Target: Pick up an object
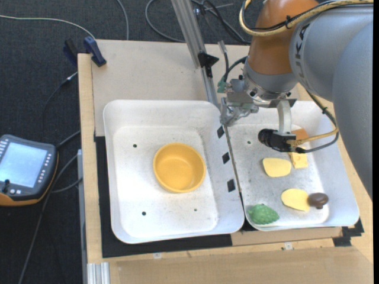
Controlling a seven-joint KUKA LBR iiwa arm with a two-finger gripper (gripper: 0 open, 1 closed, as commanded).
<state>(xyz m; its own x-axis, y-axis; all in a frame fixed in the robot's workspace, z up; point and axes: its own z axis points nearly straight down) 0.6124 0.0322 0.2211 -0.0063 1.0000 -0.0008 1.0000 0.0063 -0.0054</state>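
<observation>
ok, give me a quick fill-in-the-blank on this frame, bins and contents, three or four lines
1. The yellow bowl sits in the ____ bin.
2. The green item lies at the near-left corner of the ____ bin.
3. The gripper hangs over the ____ between the two bins.
4. The small brown item touches a ____ piece.

Missing words: left; right; divide; yellow

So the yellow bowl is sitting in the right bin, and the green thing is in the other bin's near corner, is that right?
Not quite. The camera view shows the yellow bowl in the left bin, not the right one. The green thing lies in the near corner of the other bin, the right bin.
</observation>
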